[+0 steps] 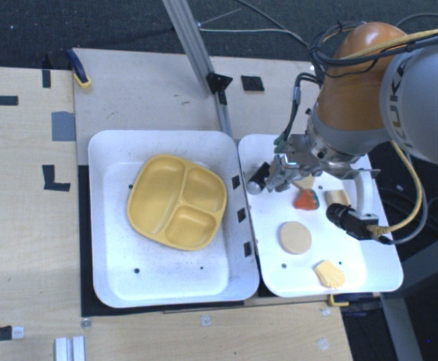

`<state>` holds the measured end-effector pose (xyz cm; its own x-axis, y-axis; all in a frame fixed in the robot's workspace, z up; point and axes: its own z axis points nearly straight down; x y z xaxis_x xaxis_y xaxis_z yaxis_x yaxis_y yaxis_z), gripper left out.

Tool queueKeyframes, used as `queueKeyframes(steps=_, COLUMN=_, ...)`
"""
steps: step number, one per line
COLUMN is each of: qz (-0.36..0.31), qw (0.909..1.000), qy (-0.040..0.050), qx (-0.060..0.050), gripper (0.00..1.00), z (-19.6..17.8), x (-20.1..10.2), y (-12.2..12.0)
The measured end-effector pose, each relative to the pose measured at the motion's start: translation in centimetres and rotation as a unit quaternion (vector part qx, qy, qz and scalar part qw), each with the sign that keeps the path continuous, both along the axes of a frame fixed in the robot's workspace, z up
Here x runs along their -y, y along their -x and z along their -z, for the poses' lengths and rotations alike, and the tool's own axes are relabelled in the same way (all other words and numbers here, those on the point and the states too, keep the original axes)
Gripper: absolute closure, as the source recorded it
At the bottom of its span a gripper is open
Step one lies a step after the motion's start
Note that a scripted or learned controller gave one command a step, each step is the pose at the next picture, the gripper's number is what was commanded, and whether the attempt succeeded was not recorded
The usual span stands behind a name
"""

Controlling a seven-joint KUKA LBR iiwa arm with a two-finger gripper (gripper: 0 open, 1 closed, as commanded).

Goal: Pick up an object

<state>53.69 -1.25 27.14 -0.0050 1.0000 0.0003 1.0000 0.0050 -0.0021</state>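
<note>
As we reach in over the right bin (369,273), our gripper (282,173) hovers beside a small red piece (306,199); whether its claw is wide or narrow, we cannot tell. Left lies a yellow divided tray (177,201); nearer, a tan disc (295,238). Next, we judge, comes descent. No writing is legible.
</note>
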Motion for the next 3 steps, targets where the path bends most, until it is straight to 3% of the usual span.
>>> queueKeyframes(steps=2, qz=0.000, qw=1.0000, qy=0.0002, qx=-0.001, gripper=1.00, z=3.7, x=-9.6, y=0.1)
queueKeyframes(steps=3, qz=0.001, qw=1.0000, qy=0.0005, qx=-0.001, gripper=0.00, z=3.6, x=-9.4, y=0.0)
